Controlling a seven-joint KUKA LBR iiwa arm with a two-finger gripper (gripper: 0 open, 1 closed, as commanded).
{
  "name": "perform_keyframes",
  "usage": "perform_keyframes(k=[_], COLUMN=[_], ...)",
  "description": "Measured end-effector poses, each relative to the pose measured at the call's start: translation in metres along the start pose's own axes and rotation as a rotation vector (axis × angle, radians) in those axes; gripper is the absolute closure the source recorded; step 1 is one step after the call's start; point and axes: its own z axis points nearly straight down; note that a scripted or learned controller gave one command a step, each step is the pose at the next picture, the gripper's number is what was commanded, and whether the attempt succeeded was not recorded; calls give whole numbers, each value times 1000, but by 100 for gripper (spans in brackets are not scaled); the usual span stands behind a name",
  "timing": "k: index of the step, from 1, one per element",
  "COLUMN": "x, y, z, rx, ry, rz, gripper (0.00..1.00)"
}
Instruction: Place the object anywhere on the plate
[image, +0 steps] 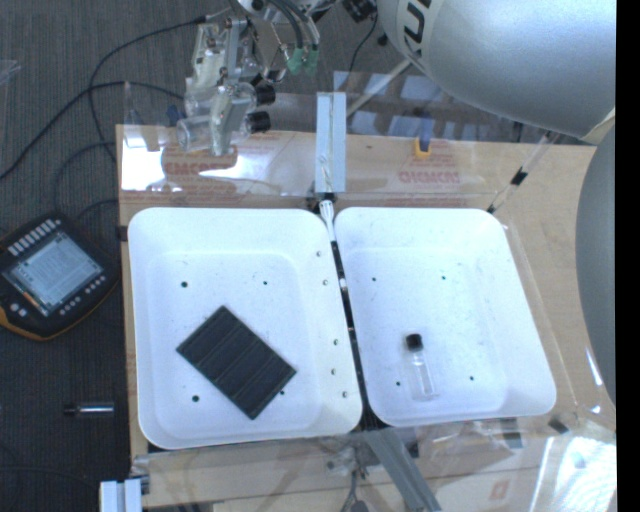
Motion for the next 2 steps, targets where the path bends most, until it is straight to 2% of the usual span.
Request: perform_keyframes(k=[2], x=[-2], y=[1], z=[-20], rx=[-5], ry=[-9], rz=[2], gripper=[100])
